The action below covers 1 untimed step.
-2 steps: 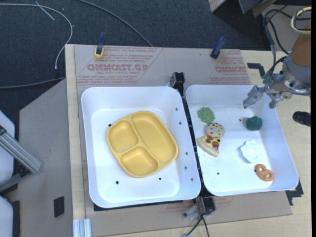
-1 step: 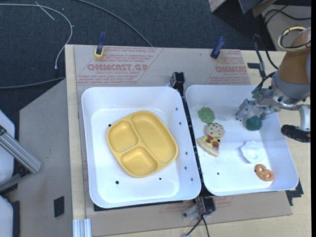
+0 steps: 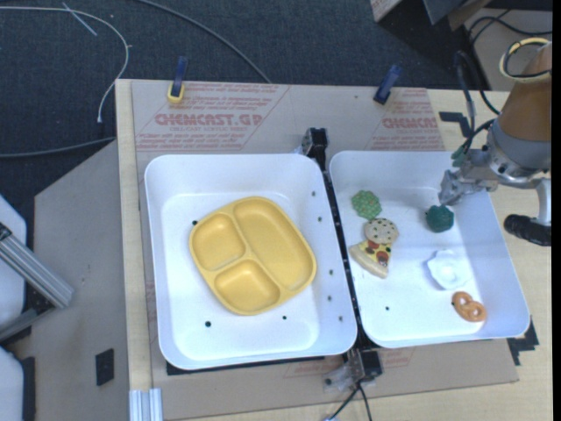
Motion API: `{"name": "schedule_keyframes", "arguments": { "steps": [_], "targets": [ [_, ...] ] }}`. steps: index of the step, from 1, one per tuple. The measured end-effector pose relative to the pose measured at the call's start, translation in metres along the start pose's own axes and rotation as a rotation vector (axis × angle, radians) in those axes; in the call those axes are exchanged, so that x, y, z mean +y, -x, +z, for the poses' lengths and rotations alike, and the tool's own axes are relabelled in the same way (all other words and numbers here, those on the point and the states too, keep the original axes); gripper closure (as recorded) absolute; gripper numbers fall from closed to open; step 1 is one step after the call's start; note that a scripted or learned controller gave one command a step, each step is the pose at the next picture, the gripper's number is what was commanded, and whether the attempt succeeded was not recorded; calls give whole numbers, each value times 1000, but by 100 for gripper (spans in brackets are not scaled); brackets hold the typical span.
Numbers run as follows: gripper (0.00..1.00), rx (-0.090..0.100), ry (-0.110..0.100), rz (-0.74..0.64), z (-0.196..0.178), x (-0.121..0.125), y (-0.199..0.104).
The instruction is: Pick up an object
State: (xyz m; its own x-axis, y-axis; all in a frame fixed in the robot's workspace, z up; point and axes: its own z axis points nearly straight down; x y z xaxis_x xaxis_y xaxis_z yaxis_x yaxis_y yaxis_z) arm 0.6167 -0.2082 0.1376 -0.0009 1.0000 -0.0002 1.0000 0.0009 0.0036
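Observation:
My gripper (image 3: 450, 191) reaches in from the right and hangs over the back of the right bin (image 3: 500, 261). Just below its tip, on the bin floor, lies a dark green round piece (image 3: 440, 218); whether the two touch is unclear. Further left in the same bin are a light green leafy piece (image 3: 366, 204), a speckled cookie (image 3: 381, 231) and a pizza slice (image 3: 372, 260). A white lump (image 3: 445, 271) and an orange pretzel (image 3: 468, 306) lie toward the front right.
The left bin (image 3: 166, 235) holds a yellow divided plate (image 3: 252, 254). Black clamps (image 3: 314, 140) sit at the seam between the bins. Two blue clips (image 3: 178, 79) pin the cardboard at the back edge.

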Motion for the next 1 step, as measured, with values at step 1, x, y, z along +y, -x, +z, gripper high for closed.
{"name": "schedule_keyframes", "arguments": {
  "steps": [1],
  "targets": [
    [100,-2,2,1,-51,-8,3]
  ]
}}
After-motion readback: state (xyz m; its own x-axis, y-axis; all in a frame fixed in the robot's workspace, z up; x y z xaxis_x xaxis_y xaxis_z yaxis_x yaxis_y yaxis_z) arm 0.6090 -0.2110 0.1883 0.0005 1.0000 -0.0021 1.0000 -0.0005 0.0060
